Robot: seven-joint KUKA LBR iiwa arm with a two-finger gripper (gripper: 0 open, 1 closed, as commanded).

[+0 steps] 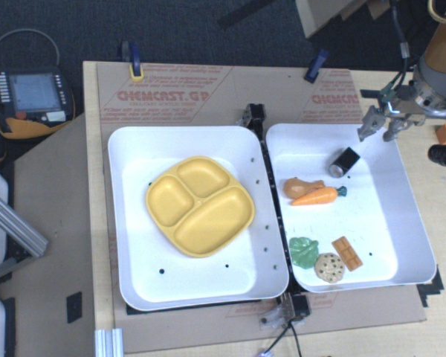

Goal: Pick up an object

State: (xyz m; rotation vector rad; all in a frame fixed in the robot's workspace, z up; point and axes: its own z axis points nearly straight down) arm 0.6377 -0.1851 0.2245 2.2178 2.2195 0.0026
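Pincer (381,127) hovering over the far right corner of the right bin (401,199), fingers spread and splayed downward, nothing between them. Nearest candidate: a small black and silver cylinder (345,161) lying tilted just beside the pincer, toward the bin's middle. Further toward the bin's left edge, a toy drumstick (298,187) touching a toy carrot (317,195). Along the near edge, a green leafy piece (305,251), a cookie (329,267) and a brown wafer (347,253), close together.

Likely trouble: closing on bare bin floor, given a pincer set off to one side of the cylinder; a round body rolling away under a glancing finger; fingers catching the bin's raised rim so near the corner; drumstick and carrot shifting together if one gets nudged.

Left bin (134,199) holding a yellow divided plate (201,205). Both bins on a cardboard sheet (208,95) clamped to the counter (424,166). Dark floor beyond, a teach pendant (31,99) off to the left
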